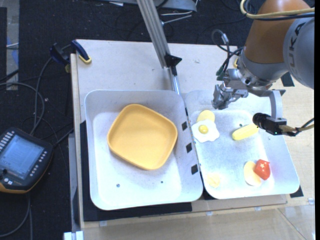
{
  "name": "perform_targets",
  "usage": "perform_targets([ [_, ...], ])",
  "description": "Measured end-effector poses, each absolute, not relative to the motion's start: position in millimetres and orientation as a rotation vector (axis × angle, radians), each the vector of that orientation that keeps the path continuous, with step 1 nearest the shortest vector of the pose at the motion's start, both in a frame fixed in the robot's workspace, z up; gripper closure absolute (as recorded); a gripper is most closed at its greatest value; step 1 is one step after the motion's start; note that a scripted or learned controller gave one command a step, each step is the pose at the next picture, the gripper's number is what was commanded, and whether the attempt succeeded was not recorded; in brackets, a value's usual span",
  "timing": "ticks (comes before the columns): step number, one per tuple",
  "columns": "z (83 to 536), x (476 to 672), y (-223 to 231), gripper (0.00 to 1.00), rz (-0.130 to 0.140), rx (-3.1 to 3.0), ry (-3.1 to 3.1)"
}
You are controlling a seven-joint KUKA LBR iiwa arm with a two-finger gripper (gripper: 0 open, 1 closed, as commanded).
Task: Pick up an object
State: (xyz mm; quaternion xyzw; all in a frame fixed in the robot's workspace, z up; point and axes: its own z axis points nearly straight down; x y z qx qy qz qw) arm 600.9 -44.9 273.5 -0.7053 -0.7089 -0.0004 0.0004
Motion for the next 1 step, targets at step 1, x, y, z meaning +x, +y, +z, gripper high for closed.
perform_targets([
  [1,255.4,609.3,12.1,1.0,0.001,-2.215,-2.225],
])
